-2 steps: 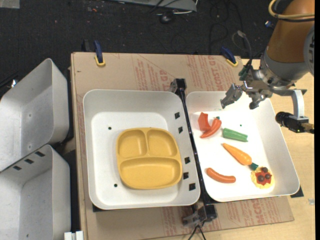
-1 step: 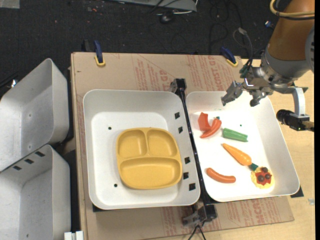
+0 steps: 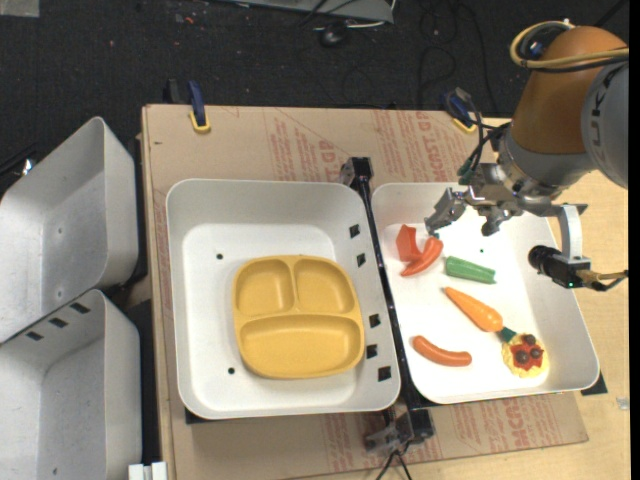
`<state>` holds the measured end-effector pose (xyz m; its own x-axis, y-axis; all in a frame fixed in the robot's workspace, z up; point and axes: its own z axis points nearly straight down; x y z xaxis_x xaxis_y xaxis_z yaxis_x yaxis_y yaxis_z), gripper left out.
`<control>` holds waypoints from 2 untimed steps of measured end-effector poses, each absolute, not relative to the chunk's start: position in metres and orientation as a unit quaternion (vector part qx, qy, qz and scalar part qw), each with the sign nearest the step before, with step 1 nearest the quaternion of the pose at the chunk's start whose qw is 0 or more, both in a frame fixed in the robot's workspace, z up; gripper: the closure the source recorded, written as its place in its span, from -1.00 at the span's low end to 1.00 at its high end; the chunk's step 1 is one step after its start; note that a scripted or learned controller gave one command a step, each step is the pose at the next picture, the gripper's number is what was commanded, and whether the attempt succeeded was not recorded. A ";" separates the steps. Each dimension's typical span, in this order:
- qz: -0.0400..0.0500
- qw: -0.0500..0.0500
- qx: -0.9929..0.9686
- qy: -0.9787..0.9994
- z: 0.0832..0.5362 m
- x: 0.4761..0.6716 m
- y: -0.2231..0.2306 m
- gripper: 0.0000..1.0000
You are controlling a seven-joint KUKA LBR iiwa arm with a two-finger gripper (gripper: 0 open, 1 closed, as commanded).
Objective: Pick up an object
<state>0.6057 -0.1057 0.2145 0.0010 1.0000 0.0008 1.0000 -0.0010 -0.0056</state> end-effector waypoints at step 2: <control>0.002 0.003 -0.708 -0.706 0.100 0.593 -0.114 -1.00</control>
